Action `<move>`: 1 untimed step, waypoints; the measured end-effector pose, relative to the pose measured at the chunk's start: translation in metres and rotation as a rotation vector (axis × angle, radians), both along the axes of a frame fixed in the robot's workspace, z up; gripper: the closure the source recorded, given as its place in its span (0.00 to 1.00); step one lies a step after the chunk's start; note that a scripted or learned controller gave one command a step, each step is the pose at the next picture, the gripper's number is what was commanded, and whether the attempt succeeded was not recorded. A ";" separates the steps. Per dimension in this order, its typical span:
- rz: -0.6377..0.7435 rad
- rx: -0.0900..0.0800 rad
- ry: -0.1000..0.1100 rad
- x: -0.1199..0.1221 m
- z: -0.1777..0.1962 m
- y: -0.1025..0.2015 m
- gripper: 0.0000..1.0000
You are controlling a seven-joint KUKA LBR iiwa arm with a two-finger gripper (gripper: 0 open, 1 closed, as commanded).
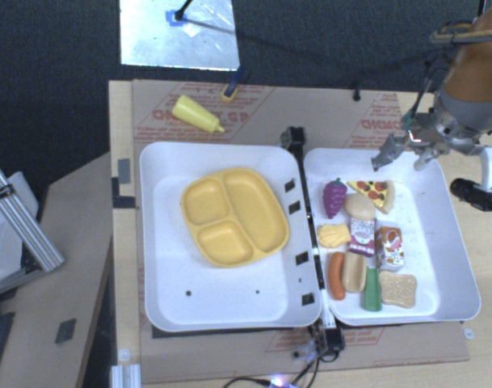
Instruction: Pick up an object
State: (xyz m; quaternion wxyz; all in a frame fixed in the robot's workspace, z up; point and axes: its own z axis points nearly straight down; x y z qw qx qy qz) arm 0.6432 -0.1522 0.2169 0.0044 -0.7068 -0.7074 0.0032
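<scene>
Poised over the far edge of the right-hand shallow white bin (439,217), our end effector (404,153) hangs with its two fingers spread apart and nothing between them. We see one fingertip (381,159) just beyond the triangular toy pizza slice (372,191), apart from it. Our toy foods lie clustered on the left side of that bin: a purple bunch of grapes (334,197), a round tan bun (360,208), a yellow wavy chip (334,235), a purple-and-white packet (363,236), a red-and-white carton (389,247), an orange-red sausage (336,275), a tan bread roll (354,271), a green bottle (372,289) and a slice of toast (398,290). In the left-hand white bin (161,217) sits a yellow plastic tray with three compartments (233,215). Behind the bins, on our worktop (310,107), lies a yellow squeeze bottle (196,113).
</scene>
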 end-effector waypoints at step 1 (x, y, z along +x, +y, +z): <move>0.002 -0.002 -0.013 0.003 0.008 0.000 0.00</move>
